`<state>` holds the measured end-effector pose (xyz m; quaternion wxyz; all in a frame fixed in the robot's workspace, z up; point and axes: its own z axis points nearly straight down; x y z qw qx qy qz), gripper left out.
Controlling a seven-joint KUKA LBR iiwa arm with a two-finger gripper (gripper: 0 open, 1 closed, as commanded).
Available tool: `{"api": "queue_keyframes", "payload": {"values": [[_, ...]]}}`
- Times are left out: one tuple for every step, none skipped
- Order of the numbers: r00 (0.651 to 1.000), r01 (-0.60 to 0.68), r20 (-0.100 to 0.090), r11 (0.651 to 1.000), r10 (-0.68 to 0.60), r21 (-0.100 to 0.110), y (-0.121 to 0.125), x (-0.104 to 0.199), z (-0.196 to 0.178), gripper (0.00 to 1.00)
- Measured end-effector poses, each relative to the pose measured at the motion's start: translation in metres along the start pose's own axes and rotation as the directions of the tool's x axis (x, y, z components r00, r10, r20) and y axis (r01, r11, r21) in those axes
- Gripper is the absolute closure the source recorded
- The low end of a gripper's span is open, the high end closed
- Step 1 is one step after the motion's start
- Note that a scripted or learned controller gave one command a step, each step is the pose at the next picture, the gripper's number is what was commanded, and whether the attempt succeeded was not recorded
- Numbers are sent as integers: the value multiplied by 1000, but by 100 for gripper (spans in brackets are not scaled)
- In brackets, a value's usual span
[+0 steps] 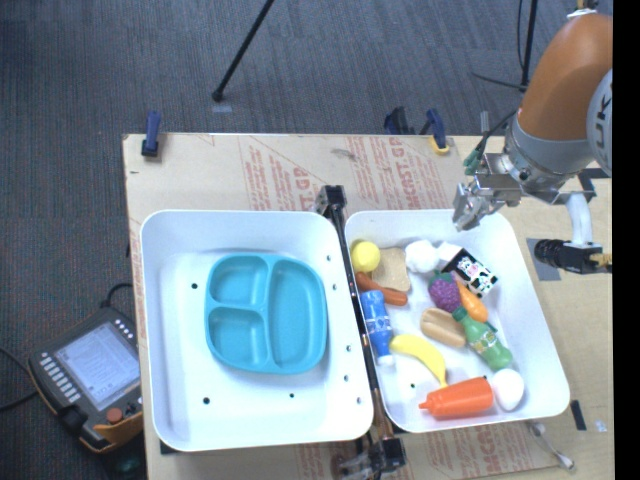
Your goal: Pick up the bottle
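Gripper (pixel 470 211) is hovering over the right bin's (pixel 553 366) far edge, jaws' state unreadable; next it needs lowering onto the green bottle (pixel 484 338) among toy food.

— Where does the divided tray (pixel 267 313) sit?
— In the left bin (pixel 160 268), left of the right bin (pixel 535 298).
— And the bottle (pixel 484 336)?
— In the right bin, among the toy food, right of the banana (pixel 422 354); the gripper (pixel 470 208) hangs over that bin's far edge.
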<state>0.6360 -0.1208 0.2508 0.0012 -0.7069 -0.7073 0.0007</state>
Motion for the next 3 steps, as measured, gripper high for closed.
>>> {"api": "queue_keyframes", "payload": {"values": [[1000,3,-1,1000,-3,0,0,1,-10,100],[1000,18,2,1000,-18,-5,-106,5,-128,100],[988,-155,2,988,155,-7,-160,-65,-215,100]]}}
